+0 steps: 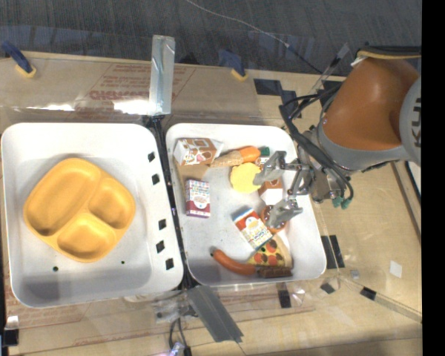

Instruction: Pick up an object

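My gripper point(277, 190) hangs over the right side of the right bin point(200, 269), its two metal fingers point(271, 167) spread apart and open, with nothing held between them. Beneath and around it lie toy foods: a yellow round piece point(245, 178), a carrot point(241, 155), a small brown item partly hidden between the fingers point(271, 193), an orange-and-white carton point(253, 229), a pizza slice point(272, 255) and a sausage point(233, 263). Further left are a tan box point(196, 153) and a red-white box point(198, 197).
The left bin point(30, 288) holds a yellow three-compartment plate point(79, 208). A divider ridge with black clips point(165, 213) separates the bins. The arm's orange band and cables point(363, 113) reach in from the right over the bench.
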You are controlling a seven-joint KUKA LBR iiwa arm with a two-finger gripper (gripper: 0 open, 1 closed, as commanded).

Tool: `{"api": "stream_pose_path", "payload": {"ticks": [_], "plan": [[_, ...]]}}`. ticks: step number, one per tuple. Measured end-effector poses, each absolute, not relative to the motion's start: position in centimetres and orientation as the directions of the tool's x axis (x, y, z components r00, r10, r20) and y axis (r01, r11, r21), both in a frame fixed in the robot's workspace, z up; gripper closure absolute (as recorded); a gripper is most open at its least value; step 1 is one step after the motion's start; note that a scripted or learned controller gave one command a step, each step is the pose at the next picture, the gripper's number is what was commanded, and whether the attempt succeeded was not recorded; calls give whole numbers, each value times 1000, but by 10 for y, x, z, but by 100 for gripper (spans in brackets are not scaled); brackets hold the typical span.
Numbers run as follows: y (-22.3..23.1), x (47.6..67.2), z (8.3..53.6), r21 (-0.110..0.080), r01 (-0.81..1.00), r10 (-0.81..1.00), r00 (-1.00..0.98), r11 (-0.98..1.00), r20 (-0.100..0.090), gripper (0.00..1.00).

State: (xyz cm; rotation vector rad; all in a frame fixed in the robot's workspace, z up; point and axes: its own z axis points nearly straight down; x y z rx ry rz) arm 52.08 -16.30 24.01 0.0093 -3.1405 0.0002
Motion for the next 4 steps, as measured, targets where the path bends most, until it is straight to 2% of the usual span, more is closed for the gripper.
{"api": "stream_pose_path", "payload": {"ticks": [1, 2, 3, 4], "plan": [[-186, 547, 93, -1, 5, 5, -1000, 1000, -2, 0], [-192, 617, 95, -1, -201, -201, -980, 980, -5, 0], [-192, 557, 93, 1, -176, -176, -984, 984, -2, 0], [-193, 560, 94, -3, -280, -280, -960, 960, -5, 0]]}}
